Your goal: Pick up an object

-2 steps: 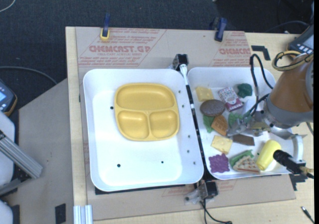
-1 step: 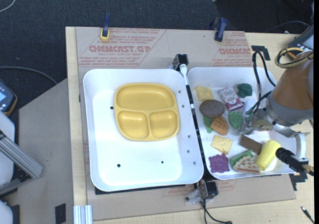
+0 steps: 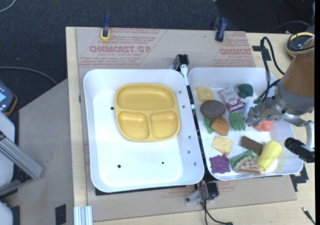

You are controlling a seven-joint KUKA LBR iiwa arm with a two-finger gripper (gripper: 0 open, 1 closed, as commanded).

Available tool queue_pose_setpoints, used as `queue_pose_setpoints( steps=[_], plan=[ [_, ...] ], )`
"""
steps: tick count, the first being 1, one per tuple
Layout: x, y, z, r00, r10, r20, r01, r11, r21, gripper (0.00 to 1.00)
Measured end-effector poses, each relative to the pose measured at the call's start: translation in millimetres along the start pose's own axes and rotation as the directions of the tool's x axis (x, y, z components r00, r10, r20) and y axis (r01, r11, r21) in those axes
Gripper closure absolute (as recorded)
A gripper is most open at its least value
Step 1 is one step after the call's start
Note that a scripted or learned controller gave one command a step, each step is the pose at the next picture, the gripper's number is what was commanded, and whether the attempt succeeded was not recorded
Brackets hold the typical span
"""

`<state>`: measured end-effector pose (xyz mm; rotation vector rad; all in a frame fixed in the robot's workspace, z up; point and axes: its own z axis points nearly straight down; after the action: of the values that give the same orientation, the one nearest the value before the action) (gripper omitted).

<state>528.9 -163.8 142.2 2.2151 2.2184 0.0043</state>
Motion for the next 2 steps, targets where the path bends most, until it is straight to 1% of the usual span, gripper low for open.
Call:
queue_pose_setpoints(
  steps=[1, 2],
  plan=[
    [4.0, 10.5, -49.3, 1.0, -0.001, 0.0, 0.001, 1.0, -0.001, 1.0],
    [3.7, 12.1, -85.0, 1.0, 0.0, 0.0, 0.0, 1.0, 0.0, 1.0]
  ],
)
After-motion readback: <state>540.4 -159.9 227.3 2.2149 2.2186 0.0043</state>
